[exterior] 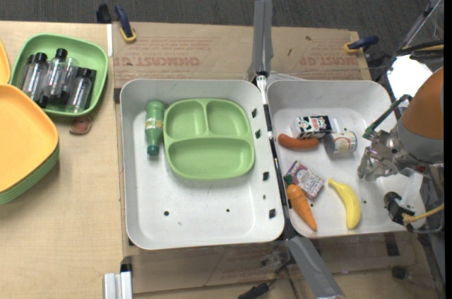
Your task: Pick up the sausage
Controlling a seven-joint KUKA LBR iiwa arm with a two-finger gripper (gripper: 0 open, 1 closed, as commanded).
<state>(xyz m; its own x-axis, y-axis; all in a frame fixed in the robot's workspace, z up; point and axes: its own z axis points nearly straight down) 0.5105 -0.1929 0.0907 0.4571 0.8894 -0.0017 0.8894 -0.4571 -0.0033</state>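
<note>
The sausage (299,143) is a reddish-brown link lying flat in the right bin (367,94), close to its left wall. It sits just below a small black-and-white milk carton (313,124) and left of a little can (344,143). My gripper (373,165) hangs over the right side of the same bin, about a hand's width right of the sausage and slightly nearer the front, beyond the can. Nothing shows in its grasp.
Also in the right bin are a pink snack packet (306,180), a carrot (301,207) and a banana (347,203). The left bin (205,223) holds a green divided plate (209,138) and a green bottle (153,126). A green tray of bottles (60,75) and yellow plates (21,145) sit at far left.
</note>
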